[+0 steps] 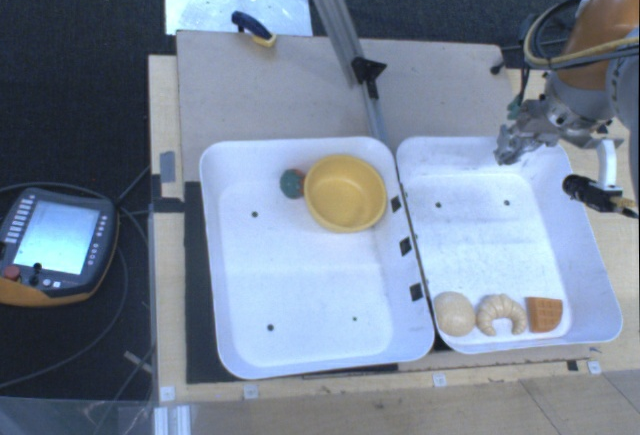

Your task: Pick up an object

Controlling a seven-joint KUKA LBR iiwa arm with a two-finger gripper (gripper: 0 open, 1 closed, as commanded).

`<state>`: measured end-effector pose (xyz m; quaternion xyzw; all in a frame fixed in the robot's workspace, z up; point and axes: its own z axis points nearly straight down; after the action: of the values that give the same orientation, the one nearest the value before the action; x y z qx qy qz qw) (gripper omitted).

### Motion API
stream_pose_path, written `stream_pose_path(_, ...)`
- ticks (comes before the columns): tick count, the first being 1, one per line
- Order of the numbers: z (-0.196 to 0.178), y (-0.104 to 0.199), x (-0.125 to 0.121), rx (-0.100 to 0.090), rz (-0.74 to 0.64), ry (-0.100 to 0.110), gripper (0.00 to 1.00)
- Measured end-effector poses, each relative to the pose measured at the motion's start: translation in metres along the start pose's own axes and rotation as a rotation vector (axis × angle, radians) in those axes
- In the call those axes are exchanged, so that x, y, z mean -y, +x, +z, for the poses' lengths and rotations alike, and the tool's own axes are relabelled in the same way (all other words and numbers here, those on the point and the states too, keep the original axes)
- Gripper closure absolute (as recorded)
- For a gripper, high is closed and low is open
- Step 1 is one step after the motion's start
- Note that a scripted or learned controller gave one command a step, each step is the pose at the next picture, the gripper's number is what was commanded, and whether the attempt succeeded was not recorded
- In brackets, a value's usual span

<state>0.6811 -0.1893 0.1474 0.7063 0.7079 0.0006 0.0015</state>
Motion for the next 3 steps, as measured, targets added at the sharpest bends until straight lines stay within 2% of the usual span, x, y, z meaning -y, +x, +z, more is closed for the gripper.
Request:
stream_pose_path(2,-0.114,0.007,-0.001,0.0,0.001,-0.003,1.0)
stream_pose_path(3,-0.114,0.068,0.01,-0.002,-0.003,0.001,1.0)
